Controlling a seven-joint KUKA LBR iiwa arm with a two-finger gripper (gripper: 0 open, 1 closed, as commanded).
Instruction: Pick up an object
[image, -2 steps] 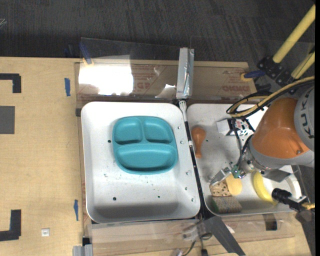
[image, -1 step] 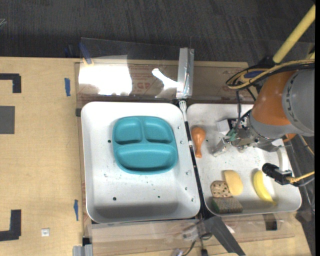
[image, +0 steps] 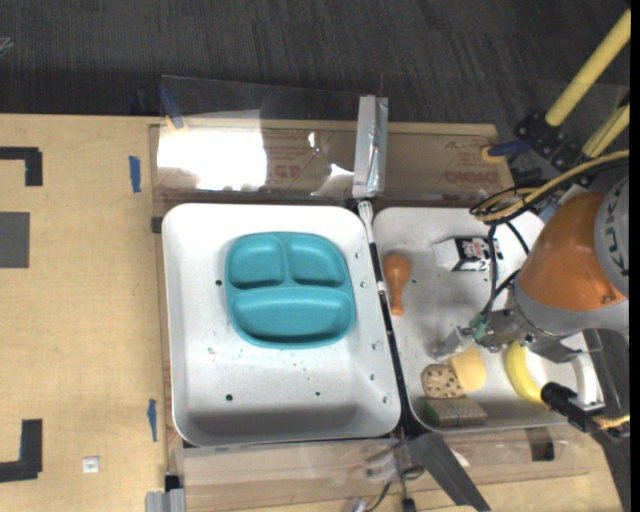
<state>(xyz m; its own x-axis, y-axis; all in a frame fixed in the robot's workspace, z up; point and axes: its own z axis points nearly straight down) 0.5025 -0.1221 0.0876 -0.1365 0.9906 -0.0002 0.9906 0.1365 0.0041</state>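
Reaching into the right bin (image: 440, 225) from the right, the gripper (image: 478, 335) sits low among the objects at the near end — its state cannot be told at this angle. Nothing is seen lifted, so the pick appears not yet made; securing and raising an object remain. Just beside it: one pale yellow round item (image: 468, 371), one banana (image: 522, 372), one speckled biscuit-like piece (image: 437, 379). Farther left, one orange carrot-like item (image: 397, 280). The left bin (image: 190, 300) bears one teal divided tray (image: 290, 288).
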